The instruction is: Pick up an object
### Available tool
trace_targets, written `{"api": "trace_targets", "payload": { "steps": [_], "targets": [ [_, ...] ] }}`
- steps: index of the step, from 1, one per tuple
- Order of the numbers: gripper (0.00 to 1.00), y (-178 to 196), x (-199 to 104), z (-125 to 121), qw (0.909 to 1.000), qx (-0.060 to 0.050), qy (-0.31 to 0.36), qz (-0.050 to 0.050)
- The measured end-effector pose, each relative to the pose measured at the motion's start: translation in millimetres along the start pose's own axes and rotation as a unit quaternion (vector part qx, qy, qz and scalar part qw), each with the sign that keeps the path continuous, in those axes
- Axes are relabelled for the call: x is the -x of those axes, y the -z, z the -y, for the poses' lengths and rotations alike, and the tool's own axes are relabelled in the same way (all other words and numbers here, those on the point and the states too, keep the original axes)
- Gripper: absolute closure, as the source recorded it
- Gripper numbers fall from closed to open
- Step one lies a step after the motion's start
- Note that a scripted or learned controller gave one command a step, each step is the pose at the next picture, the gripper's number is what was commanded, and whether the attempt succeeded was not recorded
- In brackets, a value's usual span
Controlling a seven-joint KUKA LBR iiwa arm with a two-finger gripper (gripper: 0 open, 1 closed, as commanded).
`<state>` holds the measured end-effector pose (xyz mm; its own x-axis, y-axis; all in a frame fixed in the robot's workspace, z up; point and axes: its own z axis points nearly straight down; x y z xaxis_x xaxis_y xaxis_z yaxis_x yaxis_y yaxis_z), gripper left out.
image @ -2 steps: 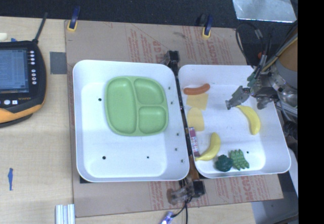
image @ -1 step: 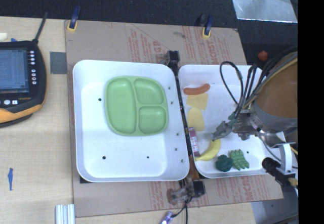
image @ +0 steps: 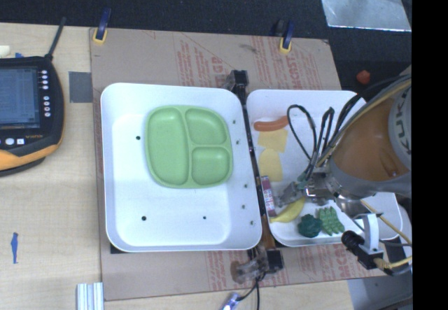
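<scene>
- Pincer [image: 292, 193] sits low in the right bin [image: 344, 97], near its left wall, just above a yellow banana [image: 287, 213]; whether its tips are spread or closed cannot be told, since the metal parts blur together against the white floor.
- Nothing can be seen between the tips, so the pick looks not yet done; the judgement is that the arm [image: 371, 148] is at the reaching or closing stage.
- Likely target: the banana, lying at the front left of the right bin, with a dark green broccoli piece [image: 310, 226] and a lighter green leafy piece [image: 329, 219] just beside it.
- Further back in the same bin lie a hot dog [image: 270, 123] and, in front of it, pale yellow pieces [image: 271, 151] hard to identify.
- Left bin [image: 115, 161] holds a green divided plate [image: 187, 145], well apart from the arm.
- Black cables and the arm's bulk cover much of the right bin's far side; anything beneath them is hidden.
- Still to do: grip an object and lift it clear.
</scene>
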<state>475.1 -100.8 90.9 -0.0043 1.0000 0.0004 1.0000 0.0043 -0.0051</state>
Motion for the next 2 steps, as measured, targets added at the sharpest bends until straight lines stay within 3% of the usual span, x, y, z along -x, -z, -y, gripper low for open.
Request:
{"api": "trace_targets", "payload": {
  "steps": [1,2],
  "targets": [
    [1.0,10.0,1.0,0.2,1.0,-0.001,0.001,0.001],
    [1.0,101.8,-72.6,-105.0,1.0,0.002,0.0,0.0]
  ]
}}
